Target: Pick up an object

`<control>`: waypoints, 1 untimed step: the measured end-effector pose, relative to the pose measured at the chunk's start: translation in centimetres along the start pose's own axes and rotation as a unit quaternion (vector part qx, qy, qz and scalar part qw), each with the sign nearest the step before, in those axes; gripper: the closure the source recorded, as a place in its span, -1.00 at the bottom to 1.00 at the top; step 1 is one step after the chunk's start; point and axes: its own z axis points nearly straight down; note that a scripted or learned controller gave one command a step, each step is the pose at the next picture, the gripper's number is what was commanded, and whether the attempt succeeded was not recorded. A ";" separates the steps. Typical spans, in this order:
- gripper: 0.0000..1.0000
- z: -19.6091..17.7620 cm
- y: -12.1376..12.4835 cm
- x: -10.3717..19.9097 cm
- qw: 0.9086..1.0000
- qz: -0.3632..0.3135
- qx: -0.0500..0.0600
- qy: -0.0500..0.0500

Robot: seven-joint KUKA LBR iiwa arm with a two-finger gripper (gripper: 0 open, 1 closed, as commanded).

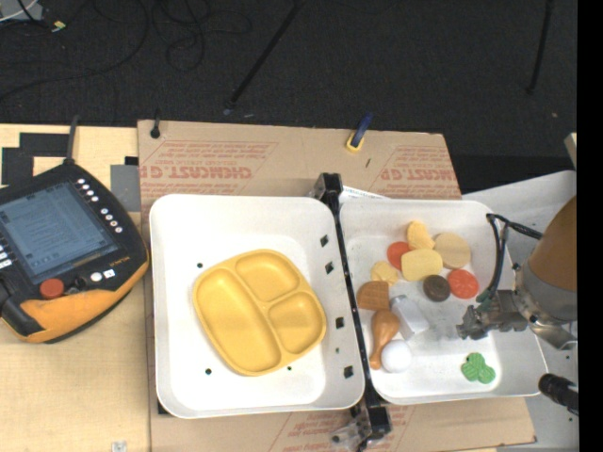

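Observation:
The right bin holds a heap of toy foods: a yellow block, a beige round piece, red discs, a dark brown round piece, a brown drumstick, a white egg and a green piece. My gripper reaches in from the right, low over the bin's right part, just right of the heap and above the green piece. Nothing shows between its fingers.
The left bin carries a yellow sectioned plate. A teach pendant lies on the bench at far left. A black divider clamp runs between the bins. Cardboard lies under both bins.

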 end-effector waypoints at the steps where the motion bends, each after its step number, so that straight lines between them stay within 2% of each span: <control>1: 1.00 -4.3 0.1 0.5 1.000 -0.004 -0.001 0.000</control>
